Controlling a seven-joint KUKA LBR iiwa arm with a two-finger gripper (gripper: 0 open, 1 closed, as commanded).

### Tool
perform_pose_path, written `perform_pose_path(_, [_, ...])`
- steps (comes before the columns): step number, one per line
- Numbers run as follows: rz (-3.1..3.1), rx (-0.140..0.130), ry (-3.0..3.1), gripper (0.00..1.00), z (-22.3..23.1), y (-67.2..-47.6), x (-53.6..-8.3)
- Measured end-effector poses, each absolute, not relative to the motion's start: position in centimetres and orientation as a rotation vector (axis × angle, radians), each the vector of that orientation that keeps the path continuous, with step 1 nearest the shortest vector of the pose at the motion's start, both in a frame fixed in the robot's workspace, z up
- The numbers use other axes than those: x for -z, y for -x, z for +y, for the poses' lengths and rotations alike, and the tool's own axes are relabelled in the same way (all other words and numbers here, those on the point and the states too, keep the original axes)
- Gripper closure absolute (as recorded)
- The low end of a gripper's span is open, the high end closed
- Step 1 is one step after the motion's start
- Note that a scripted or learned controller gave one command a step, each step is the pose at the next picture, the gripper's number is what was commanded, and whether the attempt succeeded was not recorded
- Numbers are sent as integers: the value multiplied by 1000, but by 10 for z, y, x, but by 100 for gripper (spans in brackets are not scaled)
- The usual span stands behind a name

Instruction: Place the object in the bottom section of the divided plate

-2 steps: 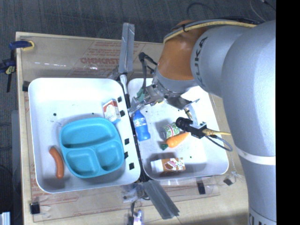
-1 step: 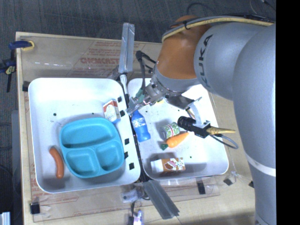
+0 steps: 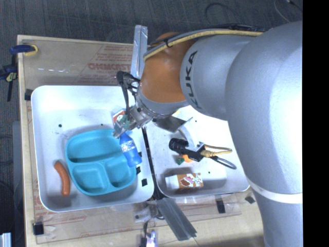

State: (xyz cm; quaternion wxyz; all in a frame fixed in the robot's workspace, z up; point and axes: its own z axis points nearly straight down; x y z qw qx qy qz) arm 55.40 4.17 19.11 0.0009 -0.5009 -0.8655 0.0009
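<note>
A blue divided plate lies in the left bin, with one large section at the top and two smaller ones below. A small blue bottle hangs tilted over the plate's right rim. Its top end sits between the fingers of my gripper, which is shut on it. The grey arm with the orange band reaches in from the right and covers the bins' upper middle.
A reddish sausage lies left of the plate near the bin's front corner. The right bin holds a black-handled tool with orange and yellow parts and a small printed packet.
</note>
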Motion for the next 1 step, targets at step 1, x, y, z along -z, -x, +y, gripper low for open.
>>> perform_pose_path(1, [-2717,-3,1574,0,41,-554,-191])
